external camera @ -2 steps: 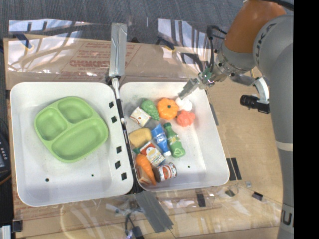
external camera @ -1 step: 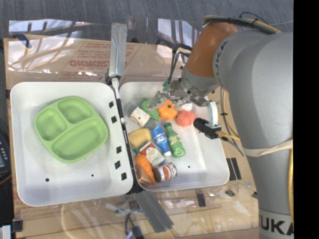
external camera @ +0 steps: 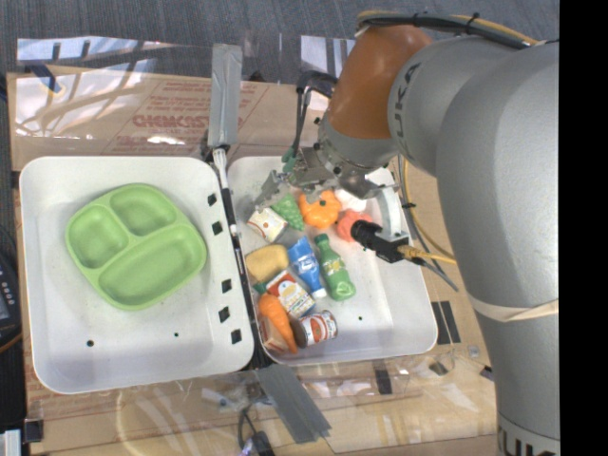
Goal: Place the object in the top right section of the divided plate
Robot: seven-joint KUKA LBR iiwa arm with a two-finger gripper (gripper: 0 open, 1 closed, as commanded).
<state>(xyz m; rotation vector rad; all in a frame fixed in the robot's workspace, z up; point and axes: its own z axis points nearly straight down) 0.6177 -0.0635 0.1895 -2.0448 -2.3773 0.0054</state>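
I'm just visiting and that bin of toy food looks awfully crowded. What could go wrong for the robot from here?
1. The toys lie packed together in the right bin: the orange pumpkin, green bottle and blue bottle touch or nearly touch, so the end effector might nudge neighbours or grab the wrong one.
2. The green divided plate sits in the left bin, across the bins' rims; a loosely held toy could drop on the way.

Arm point(external camera: 475, 160) hides right bin's point(external camera: 408, 321) far corner; jaws' state unclear.
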